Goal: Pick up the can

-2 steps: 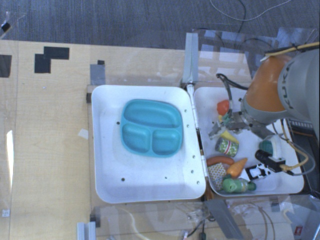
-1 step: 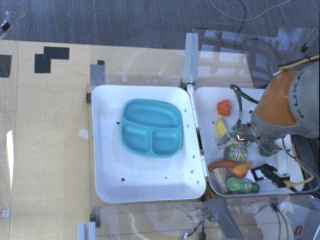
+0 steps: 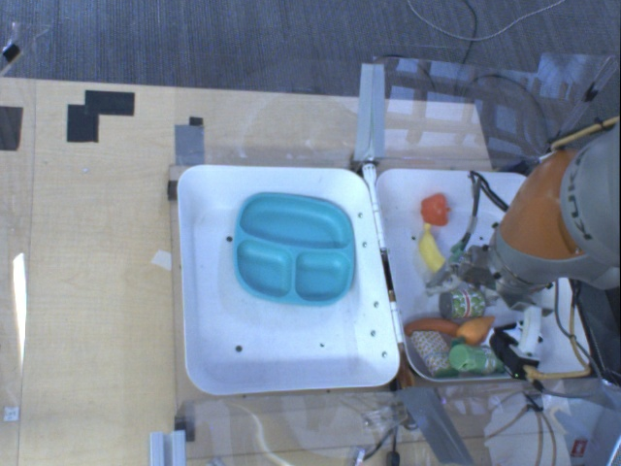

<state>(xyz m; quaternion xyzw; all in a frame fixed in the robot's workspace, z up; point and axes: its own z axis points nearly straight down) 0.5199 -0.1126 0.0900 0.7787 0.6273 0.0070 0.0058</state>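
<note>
In right bin (image 3: pixel 408 187), can (image 3: pixel 465 304) amid clutter

A pale wooden bench (image 3: pixel 87 289) meets dark grey carpet (image 3: pixel 243 17).

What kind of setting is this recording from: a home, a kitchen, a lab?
Most likely a robotics lab bench, not a home. Two white bins sit on a wooden bench, holding a blue divided tray and toy food beside a can, with the arm's gripper over it and loose cables on carpet.

I can read no lettering anywhere — the label on the can (image 3: pixel 466 304) under me is too blurred.
</note>
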